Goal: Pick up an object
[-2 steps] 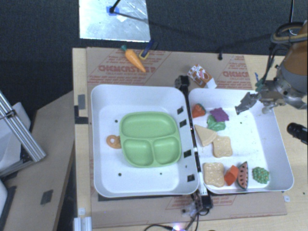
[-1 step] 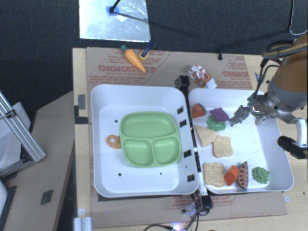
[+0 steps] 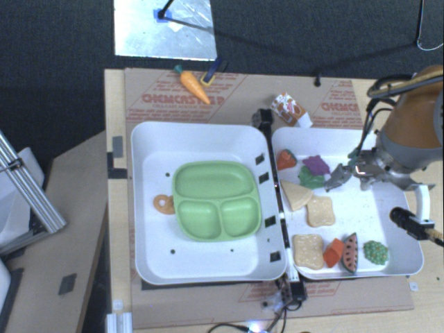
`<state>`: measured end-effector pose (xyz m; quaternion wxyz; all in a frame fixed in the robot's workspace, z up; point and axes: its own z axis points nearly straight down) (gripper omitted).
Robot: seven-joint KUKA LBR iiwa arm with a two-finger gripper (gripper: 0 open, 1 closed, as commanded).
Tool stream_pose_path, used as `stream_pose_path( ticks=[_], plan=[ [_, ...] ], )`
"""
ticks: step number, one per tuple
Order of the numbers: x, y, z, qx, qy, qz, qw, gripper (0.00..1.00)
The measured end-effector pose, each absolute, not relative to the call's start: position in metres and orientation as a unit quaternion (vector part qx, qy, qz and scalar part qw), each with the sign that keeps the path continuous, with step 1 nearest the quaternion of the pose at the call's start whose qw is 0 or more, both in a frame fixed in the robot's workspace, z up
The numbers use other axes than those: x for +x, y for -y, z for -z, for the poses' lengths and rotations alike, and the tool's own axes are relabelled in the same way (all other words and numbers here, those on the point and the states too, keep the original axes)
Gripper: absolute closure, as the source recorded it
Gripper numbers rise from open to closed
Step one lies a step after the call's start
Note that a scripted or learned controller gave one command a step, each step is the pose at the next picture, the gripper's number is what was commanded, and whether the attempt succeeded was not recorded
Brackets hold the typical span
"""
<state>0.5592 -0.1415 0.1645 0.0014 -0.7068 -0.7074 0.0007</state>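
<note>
Two dark fingers of the gripper (image 3: 338, 177) hang over the right bin (image 3: 401, 222), spread a little apart with nothing between them. The grey arm (image 3: 409, 134) with its orange band (image 3: 420, 96) comes in behind the gripper from the right.

Just beside the fingertips, on the side away from the arm, lies a purple toy (image 3: 317, 164) resting against a green leafy piece (image 3: 311, 180); whether the nearer finger touches the green piece cannot be told. A little beyond these, toward the bin's far corner, sits a red toy strawberry (image 3: 286, 159). Below the gripper, toward the camera, lie a pale wedge (image 3: 297, 195) and a slice of toy bread (image 3: 320, 211), touching each other. Further toward the near rim lie a second bread slice (image 3: 309, 250), an orange-red piece (image 3: 333, 252), a watermelon slice (image 3: 350, 252) and a green broccoli-like toy (image 3: 376, 252), in a row.

Past the divide, well apart from the gripper, the left bin (image 3: 149, 186) holds a green three-compartment tray (image 3: 216, 200) with a small orange ring (image 3: 164, 205) just beside its far edge.

Both bins rest on a sheet of printed cardboard (image 3: 326, 99) over a wooden bench (image 3: 114, 103). Behind the bins on the cardboard lie a toy carrot (image 3: 194, 86) and a small red-and-white packet (image 3: 290, 109). Dark carpet (image 3: 48, 54) surrounds the bench, with a shiny silver sheet (image 3: 165, 19) lying on it.
</note>
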Motion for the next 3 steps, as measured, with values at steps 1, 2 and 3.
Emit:
stream_pose_path(
  ticks=[1,2,3],
  plan=[
    [0.552,0.134,-0.114,-0.707,0.707,-0.0007,0.002,0.0],
    [0.553,0.133,-0.085,-0.707,0.707,0.0012,-0.001,0.0],
    [0.555,0.133,-0.098,-0.707,0.707,0.0032,-0.003,1.0]
  ],
)
